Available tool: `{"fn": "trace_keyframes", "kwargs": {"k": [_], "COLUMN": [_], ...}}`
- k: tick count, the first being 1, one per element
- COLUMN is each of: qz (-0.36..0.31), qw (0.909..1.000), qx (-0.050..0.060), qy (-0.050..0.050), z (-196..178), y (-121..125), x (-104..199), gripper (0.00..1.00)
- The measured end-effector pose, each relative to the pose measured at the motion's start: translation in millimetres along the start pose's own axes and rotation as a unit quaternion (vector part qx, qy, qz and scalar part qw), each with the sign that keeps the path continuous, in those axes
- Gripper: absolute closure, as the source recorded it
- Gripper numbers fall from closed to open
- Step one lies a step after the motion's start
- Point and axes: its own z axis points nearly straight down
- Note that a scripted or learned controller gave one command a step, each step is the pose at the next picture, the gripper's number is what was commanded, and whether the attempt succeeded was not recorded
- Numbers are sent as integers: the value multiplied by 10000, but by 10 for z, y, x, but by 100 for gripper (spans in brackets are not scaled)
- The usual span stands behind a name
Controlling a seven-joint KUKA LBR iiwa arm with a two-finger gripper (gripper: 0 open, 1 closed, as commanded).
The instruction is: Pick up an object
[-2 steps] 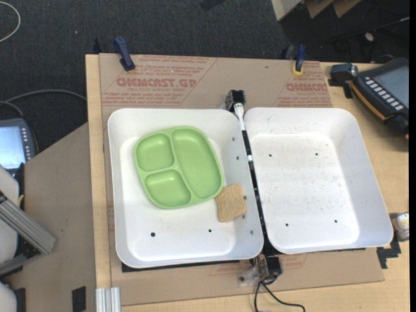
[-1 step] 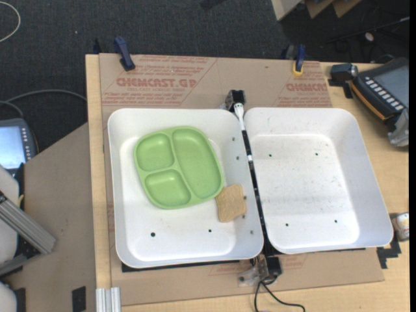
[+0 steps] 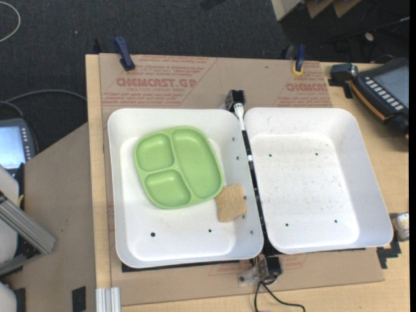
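A green divided plate [image 3: 179, 167] with three compartments lies flat in the left white bin [image 3: 130, 233]. A tan, roughly square sponge-like piece [image 3: 231, 203] rests against the plate's lower right edge, near the bin's right wall. The right white bin [image 3: 312, 233] holds only dark specks.
Both bins sit on a brown cardboard sheet [image 3: 162, 77] clamped at the back by a blue clamp [image 3: 123, 52] and a yellow-blue clamp [image 3: 299, 60]. A black divider strip [image 3: 250, 174] runs between the bins. A handheld pendant [image 3: 383, 93] lies at the far right.
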Motion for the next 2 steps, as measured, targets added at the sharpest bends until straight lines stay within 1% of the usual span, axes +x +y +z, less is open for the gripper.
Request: {"fn": "trace_keyframes", "kwargs": {"k": [1, 2], "qz": [23, -8], "qw": [9999, 10000], "qx": [145, -1], "qy": [53, 5], "z": [1194, -4], "y": [-379, -118], "x": [-119, 3], "gripper": [100, 100]}}
